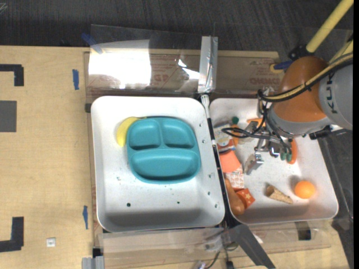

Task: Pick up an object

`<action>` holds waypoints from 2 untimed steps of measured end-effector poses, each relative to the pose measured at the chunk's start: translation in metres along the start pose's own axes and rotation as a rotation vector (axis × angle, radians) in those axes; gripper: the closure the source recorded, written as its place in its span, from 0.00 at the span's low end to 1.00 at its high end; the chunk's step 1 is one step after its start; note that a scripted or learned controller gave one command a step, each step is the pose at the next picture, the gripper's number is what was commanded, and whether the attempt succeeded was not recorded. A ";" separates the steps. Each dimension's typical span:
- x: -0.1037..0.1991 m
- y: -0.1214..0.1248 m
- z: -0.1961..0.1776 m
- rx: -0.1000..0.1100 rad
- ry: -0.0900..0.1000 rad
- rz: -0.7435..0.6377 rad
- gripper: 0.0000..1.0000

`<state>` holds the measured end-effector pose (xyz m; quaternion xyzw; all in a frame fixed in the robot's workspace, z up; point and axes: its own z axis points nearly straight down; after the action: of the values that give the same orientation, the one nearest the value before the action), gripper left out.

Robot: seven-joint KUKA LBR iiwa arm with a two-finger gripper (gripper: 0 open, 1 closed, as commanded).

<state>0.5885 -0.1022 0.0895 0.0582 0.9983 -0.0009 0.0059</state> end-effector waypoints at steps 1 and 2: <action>-0.003 -0.007 0.000 -0.002 -0.002 -0.010 0.00; -0.007 -0.005 -0.014 -0.001 -0.018 -0.012 1.00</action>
<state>0.5949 -0.1083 0.1037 0.0522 0.9985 -0.0011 0.0148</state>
